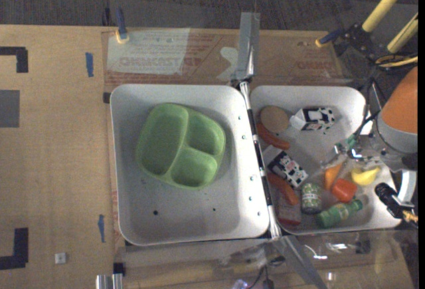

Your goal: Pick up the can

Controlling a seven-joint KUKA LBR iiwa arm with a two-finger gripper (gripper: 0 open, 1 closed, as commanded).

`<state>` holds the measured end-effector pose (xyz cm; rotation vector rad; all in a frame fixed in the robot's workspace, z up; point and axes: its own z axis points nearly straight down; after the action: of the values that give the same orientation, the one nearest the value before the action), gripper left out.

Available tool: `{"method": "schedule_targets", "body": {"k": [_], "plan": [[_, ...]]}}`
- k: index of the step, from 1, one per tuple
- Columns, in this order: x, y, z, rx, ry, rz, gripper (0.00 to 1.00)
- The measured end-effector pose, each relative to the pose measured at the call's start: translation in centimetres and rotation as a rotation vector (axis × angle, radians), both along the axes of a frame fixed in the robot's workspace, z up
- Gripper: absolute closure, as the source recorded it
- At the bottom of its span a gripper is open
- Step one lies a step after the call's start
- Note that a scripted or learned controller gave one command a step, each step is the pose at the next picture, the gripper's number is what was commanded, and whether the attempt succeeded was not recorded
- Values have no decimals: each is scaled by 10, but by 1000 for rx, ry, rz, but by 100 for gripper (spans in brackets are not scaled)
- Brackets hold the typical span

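Observation:
The can (310, 198) is small, with a green label and a pale top, and stands in the near part of the right bin (302, 94). It sits between a reddish sausage-shaped piece (285, 191) and a green bottle (340, 212). The arm comes in from the right, its orange band (404, 108) above the bin's right rim. My gripper (350, 148) hangs over the right half of the bin, up and to the right of the can and apart from it. Nothing shows held in it.
Crowded around the can are a cow-patterned carton (287, 169), an orange carrot (334, 175), a red pepper (344, 189) and a yellow piece (365, 176). Farther back lie a second carton (313, 118) and a brown round item (274, 118). The left bin holds a green divided plate (180, 145).

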<state>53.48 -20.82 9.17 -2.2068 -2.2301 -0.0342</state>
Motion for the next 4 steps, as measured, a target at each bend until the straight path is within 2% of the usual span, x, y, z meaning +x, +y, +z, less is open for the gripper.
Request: {"method": "schedule_targets", "body": {"k": [1,2,3,4], "plan": [[97,66,-4,-18,5,31,0],[98,67,8,-20,2,34,100],[124,60,12,-6,57,-18,100],[122,77,13,-27,50,154,100]]}}
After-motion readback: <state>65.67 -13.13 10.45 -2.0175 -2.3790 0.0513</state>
